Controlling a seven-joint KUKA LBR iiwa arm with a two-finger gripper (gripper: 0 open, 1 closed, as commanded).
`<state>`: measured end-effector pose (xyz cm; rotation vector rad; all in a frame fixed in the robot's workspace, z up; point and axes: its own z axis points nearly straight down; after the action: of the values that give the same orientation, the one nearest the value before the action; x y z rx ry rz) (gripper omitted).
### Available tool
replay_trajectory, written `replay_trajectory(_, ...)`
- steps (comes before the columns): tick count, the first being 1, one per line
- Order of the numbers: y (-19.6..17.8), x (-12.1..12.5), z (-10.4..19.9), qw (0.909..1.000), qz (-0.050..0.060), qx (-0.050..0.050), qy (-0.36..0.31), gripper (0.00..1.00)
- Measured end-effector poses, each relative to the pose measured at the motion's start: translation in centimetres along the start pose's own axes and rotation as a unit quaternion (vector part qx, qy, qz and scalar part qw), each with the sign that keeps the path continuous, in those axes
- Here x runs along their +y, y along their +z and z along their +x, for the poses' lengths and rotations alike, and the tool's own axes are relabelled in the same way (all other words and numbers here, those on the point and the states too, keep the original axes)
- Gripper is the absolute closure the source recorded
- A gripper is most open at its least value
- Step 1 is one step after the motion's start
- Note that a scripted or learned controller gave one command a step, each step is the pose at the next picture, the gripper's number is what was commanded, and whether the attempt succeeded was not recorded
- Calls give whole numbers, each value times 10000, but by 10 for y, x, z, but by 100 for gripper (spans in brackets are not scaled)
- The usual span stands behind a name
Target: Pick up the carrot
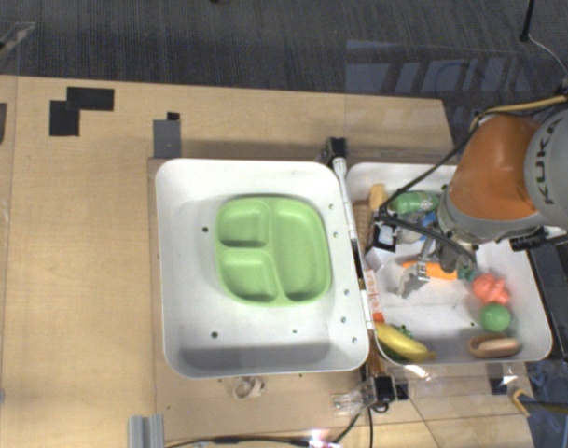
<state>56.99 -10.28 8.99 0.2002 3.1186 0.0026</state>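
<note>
Your end effector (416, 278) sits low in the right bin (535, 292), fingers astride the carrot (439, 272), grip unconfirmed. The pink toy (491, 288) lies just beside; closing off-centre could squirt the carrot out.

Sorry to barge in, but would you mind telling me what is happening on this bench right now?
A KUKA arm reaches in from the right over the right-hand bin, going for the carrot. Its gripper is low in the bin right beside the carrot. A banana, a green ball, a pinkish toy and a brown piece lie nearby. The left bin holds a green divided plate.
</note>
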Motion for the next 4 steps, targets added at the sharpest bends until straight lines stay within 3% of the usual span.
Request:
replay_trajectory(1, -1, 6, 31, 10000, 10, -15, 3, 0)
replay_trajectory(2, 1, 9, -32, 9929, 10, 6, 1187, 0)
replay_trajectory(3, -1, -32, 37, 9994, 9, -10, 342, 0)
replay_trajectory(4, -178, -43, 11, 9996, 22, -37, 271, 0)
